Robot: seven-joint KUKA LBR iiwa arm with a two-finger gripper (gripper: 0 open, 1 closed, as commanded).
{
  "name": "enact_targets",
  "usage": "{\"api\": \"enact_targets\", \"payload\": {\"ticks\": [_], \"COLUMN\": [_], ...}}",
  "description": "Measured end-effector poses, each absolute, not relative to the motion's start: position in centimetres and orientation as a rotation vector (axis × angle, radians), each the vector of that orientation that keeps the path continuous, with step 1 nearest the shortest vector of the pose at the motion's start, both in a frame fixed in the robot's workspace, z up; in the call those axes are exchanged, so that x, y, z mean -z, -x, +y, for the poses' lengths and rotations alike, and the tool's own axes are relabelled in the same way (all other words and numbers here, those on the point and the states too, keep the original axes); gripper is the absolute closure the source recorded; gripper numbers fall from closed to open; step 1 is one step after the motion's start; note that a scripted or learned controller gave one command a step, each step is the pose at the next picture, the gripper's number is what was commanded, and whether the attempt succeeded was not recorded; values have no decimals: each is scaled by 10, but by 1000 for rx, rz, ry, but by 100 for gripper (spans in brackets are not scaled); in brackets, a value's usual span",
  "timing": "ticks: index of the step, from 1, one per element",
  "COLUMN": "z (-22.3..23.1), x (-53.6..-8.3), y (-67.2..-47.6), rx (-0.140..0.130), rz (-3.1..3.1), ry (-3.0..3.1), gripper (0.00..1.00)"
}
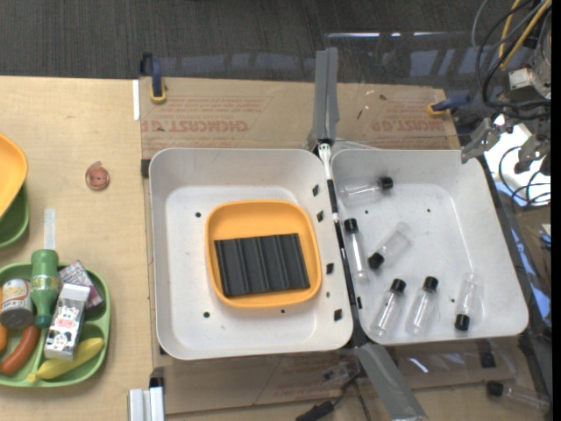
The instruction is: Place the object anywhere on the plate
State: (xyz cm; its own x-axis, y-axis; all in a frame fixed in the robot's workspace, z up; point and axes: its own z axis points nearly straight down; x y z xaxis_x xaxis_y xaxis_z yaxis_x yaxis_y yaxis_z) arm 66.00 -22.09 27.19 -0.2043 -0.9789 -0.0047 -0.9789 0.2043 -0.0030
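Plate: an orange plate (263, 221) sits in the middle of the left bin (175, 261), its rim clear of the bin walls all round.
On the plate: a dark ribbed rectangular block (262, 264) lies flat on it, filling most of the plate's lower half, toward 6 o'clock of the plate's centre, and its edges stay inside the orange rim.
Right bin: the right bin (438, 209) holds six clear vials with black caps: one at 12 o'clock (368, 187), one along the left wall at 9 o'clock (355, 246), one near the centre (389, 246), two side by side at 6 o'clock (388, 305) (423, 303), and one at 4 o'clock (465, 303).
Arm: at 2 o'clock of the view, past the right bin's far corner, grey hardware and cables (517, 103) stand above the desk, well apart from both bins.
Hand: I cannot tell whether it is open or closed, nor whether it has hold of anything.
Done: judging by how it lies, the block counts as placed if it is the object meant.
Left: if a vial is meant instead, all still lie in the right bin and the whole pick and carry remain.
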Motion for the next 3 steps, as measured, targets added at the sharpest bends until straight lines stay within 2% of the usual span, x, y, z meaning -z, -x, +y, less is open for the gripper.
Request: {"api": "enact_targets", "payload": {"ticks": [1,2,3], "z": [-221,-210,-159], "x": [-296,-272,-234], "y": [-660,-660,-659], "rx": [0,-4,-8], "rz": [2104,1734,1356], "ry": [2325,2614,2829], "gripper": [0,0,0]}}
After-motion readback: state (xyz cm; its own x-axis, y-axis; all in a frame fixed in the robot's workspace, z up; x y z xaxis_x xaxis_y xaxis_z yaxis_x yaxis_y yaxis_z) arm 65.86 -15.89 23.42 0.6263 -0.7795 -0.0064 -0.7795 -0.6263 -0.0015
